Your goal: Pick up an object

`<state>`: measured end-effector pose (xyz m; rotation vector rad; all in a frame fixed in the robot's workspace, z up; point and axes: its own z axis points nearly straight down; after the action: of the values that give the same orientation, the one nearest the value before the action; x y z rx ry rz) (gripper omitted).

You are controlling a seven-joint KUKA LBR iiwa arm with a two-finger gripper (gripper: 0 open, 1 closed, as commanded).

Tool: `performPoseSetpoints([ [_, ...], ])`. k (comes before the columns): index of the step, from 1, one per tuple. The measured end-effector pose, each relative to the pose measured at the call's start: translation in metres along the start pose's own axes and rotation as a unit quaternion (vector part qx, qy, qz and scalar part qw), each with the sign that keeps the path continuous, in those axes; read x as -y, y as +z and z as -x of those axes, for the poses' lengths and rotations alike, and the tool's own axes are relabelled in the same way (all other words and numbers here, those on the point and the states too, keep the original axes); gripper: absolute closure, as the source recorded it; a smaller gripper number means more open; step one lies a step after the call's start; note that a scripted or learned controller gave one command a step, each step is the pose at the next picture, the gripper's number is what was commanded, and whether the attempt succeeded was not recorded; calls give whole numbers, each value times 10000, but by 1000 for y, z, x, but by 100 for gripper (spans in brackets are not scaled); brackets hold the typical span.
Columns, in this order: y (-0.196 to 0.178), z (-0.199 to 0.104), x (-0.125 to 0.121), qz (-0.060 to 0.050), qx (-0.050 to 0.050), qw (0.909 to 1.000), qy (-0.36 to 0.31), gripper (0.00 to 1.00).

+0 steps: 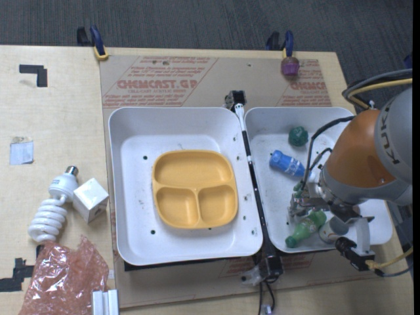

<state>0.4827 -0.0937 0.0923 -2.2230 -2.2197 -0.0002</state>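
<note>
A green object (303, 231) lies at the lower edge of the right bin (262, 120), in the lower right of the frame, just under the end effector (303, 205), whose grip I cannot tell. The left bin (121, 126) holds a yellow divided tray (195, 189). A blue bottle (287, 163) lies higher in the right bin.

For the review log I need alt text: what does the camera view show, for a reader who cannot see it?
A grey arm's two-finger gripper reaches low into the right white bin, above a green plastic bottle-shaped object, with a blue plastic bottle and a dark green lump behind. The left white bin holds a yellow three-compartment plate.
</note>
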Motion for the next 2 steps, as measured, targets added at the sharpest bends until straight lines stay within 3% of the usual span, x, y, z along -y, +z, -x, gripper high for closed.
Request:
performPoseSetpoints([
  [1,0,0,4,8,1,10000,0,0],
  [2,0,0,-31,6,3,10000,-9,0],
])
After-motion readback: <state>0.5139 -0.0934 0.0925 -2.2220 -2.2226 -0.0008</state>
